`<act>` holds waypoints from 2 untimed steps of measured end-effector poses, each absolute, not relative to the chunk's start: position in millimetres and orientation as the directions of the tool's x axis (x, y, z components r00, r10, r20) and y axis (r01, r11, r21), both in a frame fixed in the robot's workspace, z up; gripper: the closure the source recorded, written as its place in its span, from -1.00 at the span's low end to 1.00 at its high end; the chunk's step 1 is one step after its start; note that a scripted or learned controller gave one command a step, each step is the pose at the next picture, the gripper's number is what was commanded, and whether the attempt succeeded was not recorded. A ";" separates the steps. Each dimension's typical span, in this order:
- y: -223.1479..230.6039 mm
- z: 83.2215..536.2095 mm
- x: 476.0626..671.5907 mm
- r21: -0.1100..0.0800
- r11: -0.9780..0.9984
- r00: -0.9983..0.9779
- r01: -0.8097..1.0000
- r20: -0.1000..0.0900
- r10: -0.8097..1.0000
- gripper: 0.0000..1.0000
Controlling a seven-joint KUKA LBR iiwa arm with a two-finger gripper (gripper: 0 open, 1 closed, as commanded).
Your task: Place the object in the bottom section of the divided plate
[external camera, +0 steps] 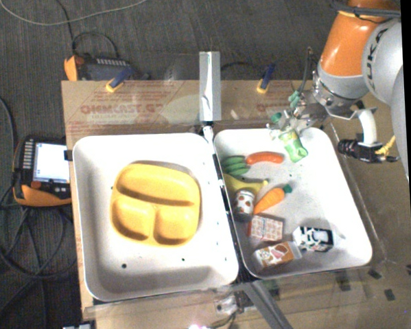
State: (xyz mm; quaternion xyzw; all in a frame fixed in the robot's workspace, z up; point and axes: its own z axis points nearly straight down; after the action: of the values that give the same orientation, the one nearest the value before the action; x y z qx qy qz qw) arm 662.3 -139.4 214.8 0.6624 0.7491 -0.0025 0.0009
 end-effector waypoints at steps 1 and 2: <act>-71.9 226.6 668.8 0.001 0.540 -0.540 0.842 0.000 0.842 1.00; -6.0 229.6 668.4 0.000 0.448 -0.448 0.894 0.001 0.894 1.00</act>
State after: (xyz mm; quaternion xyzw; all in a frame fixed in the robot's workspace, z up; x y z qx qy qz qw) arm 668.4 -6.0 229.6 0.5254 0.8508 0.0001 -0.0005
